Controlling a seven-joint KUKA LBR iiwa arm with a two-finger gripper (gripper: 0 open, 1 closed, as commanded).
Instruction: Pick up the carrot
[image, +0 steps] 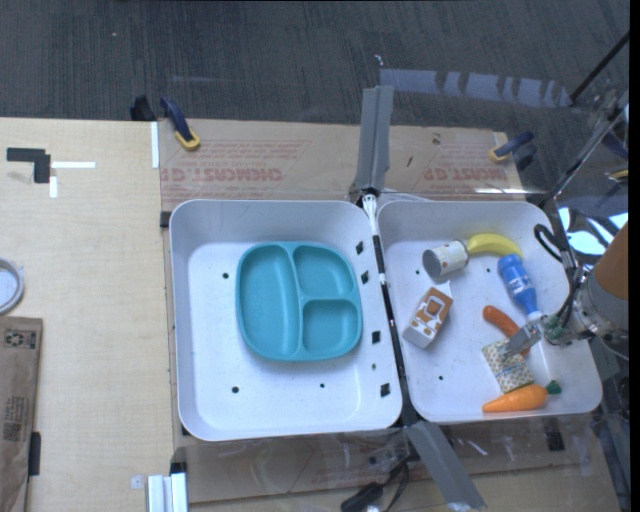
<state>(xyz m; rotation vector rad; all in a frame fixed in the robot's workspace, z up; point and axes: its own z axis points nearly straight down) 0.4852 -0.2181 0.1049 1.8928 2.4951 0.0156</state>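
Two shallow white bins (190, 300) are seen side by side on a wooden bench. An orange plastic carrot with a green tip (517, 399) lies near the right bin's front edge. Just above it, the gripper (522, 340) is lowered over a patterned cloth square (507, 366); its opening cannot be told.

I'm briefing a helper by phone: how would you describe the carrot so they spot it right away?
Look in the right bin of the two white ones. The carrot lies along its near edge, at the right corner, just below a patterned packet. It is the orange, tapered piece with a small green tip; the other orange item sits higher up and is shorter.
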